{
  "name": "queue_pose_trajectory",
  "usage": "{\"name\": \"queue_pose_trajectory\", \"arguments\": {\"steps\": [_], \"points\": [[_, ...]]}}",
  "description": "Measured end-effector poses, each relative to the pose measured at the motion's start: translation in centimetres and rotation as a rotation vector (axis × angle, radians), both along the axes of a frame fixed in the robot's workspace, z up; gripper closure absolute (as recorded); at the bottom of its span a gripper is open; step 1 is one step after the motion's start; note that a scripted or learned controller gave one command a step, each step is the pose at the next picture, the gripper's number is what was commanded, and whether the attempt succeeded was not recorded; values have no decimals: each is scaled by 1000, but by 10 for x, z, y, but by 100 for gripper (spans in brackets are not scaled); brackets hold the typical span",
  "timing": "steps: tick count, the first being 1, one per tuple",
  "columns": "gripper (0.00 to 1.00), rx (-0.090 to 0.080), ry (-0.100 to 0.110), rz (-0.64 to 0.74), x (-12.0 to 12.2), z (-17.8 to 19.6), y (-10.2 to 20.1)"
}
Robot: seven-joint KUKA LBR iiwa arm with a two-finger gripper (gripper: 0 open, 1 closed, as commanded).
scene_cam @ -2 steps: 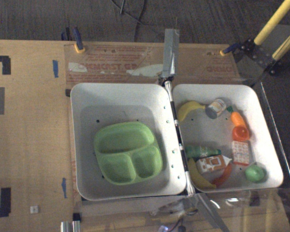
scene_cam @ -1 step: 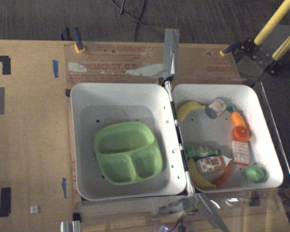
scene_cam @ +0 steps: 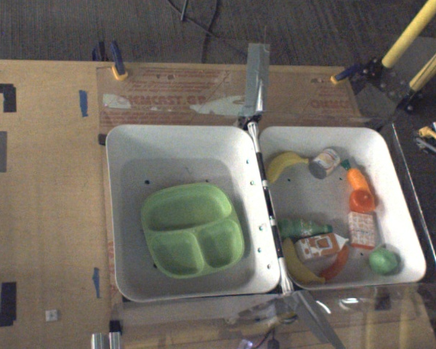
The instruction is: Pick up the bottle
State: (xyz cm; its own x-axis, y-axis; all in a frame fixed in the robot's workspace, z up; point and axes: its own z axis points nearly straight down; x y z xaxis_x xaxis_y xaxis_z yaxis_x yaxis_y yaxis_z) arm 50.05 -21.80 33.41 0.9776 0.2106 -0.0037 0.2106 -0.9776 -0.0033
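Note:
A small green bottle [scene_cam: 304,229] lies on its side in the right bin [scene_cam: 392,167], near the bin's left wall, its length running left to right. A white and orange carton [scene_cam: 320,247] touches its lower side. A yellow banana [scene_cam: 298,264] curves just below both.
The right bin also holds a second banana [scene_cam: 283,164], a grey can [scene_cam: 324,163], an orange carrot [scene_cam: 357,177], an orange cup [scene_cam: 361,201], a red-patterned box [scene_cam: 362,230] and a green ball [scene_cam: 384,260]. A green divided plate [scene_cam: 192,229] lies in the left bin [scene_cam: 123,166]. Yellow poles [scene_cam: 414,27] stand at the back right.

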Motion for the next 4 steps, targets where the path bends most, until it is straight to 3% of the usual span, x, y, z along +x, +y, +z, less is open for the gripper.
{"name": "queue_pose_trajectory", "arguments": {"steps": [4], "points": [[100, -3, 4, 14, 3, 39, 2]]}}
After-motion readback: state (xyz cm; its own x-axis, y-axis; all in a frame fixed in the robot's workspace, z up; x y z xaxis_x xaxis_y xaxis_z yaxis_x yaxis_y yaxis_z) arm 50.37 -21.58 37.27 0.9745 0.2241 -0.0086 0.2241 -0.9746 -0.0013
